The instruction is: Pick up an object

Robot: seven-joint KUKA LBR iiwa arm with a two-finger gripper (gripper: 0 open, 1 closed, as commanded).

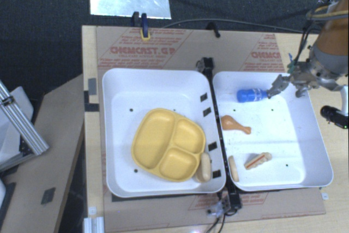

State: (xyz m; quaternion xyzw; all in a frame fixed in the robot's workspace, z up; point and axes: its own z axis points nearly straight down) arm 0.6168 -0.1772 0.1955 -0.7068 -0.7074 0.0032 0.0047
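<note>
A cardboard-covered tabletop (pixel 163 46) carries two white bins side by side. The left bin (pixel 117 117), far from the fingers, holds a yellow tray (pixel 166 144) with a pale bun (pixel 204 167) against its near corner. The right bin (pixel 311 133) lies under the arm (pixel 332 43), which leans in over its far edge. The gripper (pixel 289 83) hangs low over that corner, its fingers (pixel 277 86) spread apart with nothing between them. Just beside one fingertip lies a blue bottle (pixel 251 95) on its side, likely the target. Nearer the camera sit a drumstick (pixel 235 124), a hotdog (pixel 257 160) and a second bun (pixel 233 168) at the divider, well apart from the fingers. The grasp appears not yet made.
</note>
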